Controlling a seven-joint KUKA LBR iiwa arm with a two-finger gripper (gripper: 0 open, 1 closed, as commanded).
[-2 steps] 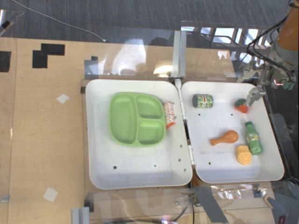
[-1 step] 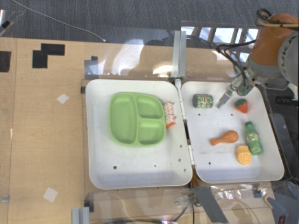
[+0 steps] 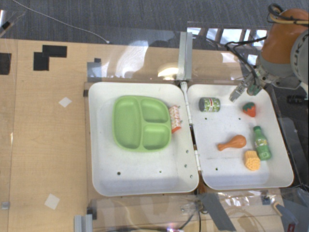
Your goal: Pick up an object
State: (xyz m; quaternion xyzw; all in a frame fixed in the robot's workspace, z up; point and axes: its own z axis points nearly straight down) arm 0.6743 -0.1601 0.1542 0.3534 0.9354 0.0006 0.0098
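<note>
The right bin (image 3: 227,175) holds a small green can (image 3: 209,104) lying on its side, a red strawberry toy (image 3: 249,109), an orange drumstick (image 3: 232,143), a green bottle (image 3: 261,142) and a yellow corn piece (image 3: 252,160). My gripper (image 3: 243,90) hangs over the bin's back right corner, just above and left of the strawberry and right of the can. Nothing shows between its fingers. In the left bin (image 3: 104,173) lies a green divided plate (image 3: 142,123) with a small red and white packet (image 3: 175,118) at its right edge.
A metal divider post (image 3: 185,52) rises behind the seam between the bins. The grey arm with its orange band (image 3: 285,40) comes in from the upper right. Wooden bench (image 3: 43,129) stretches out to the left.
</note>
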